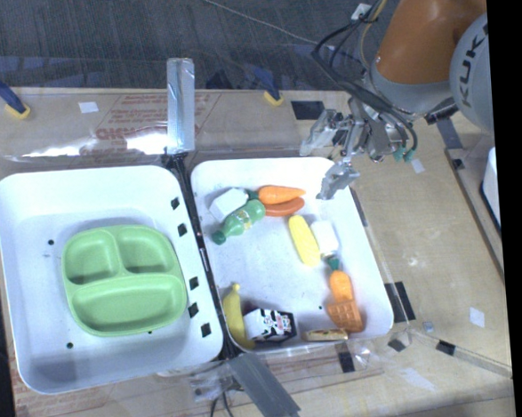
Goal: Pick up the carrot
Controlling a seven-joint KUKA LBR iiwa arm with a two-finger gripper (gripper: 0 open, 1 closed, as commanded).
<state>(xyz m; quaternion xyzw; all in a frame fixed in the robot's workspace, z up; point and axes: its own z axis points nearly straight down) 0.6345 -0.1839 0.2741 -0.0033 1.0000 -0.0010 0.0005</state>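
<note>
From the camera above the counter (423, 236), two white bins sit side by side. The left bin (24, 264) holds a green tray (121, 280) with three compartments, lying flat near the middle.

The right bin (274, 273) carries the food items. The carrot (339, 285) lies near the bin's right wall, its green top pointing up the view and its orange body running down toward a waffle-like piece (345, 314) that it touches or nearly touches. Just above the carrot's top is a small white block (324, 237), and beside that a yellow corn-like piece (302, 239) lying lengthwise. Near the bin's far edge an orange hot-dog-shaped item (282, 198) lies crosswise, with a green bottle (240, 221) tilted beside it and a white cube (228, 202) touching the bottle. At the near edge a banana (234, 315) lies along the left wall, next to a black-and-white carton (271, 325), and a small brown flat piece (326, 335) lies beside the near wall, below the waffle.

The arm (427, 31) comes in from the right, its orange band at the upper corner. The claw (339, 175) hangs over the bin's far right corner, well apart from the carrot and nothing visible between its fingers; whether they are apart or together I cannot tell from this slant.
</note>
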